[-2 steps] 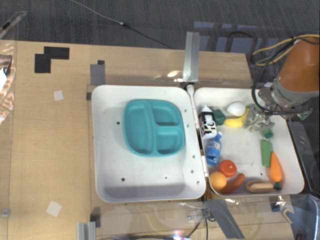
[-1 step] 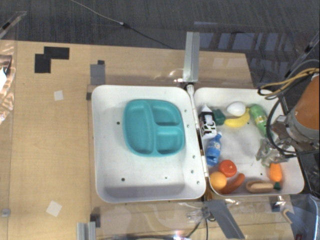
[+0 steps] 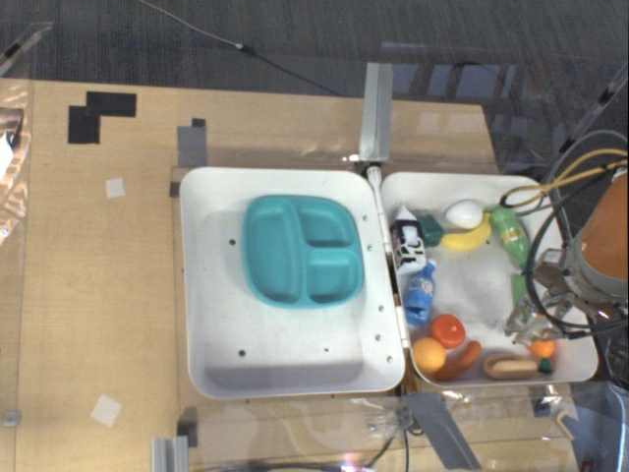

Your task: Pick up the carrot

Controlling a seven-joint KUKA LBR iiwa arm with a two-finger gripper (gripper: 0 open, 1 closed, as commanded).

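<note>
Carrot (image 3: 543,348) at 5 o'clock in right bin (image 3: 472,293) is judged light, stiff, slick, best gripped mid-body; jaws' state cannot be told under gripper (image 3: 529,324).

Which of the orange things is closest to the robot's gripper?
The small carrot at the right bin's near right corner. It lies right beside the gripper. The orange ball and the red-orange tomato sit farther left.

Carrot (image 3: 543,349): small, orange, green at one end, near front right corner of right bin (image 3: 580,370).
</note>
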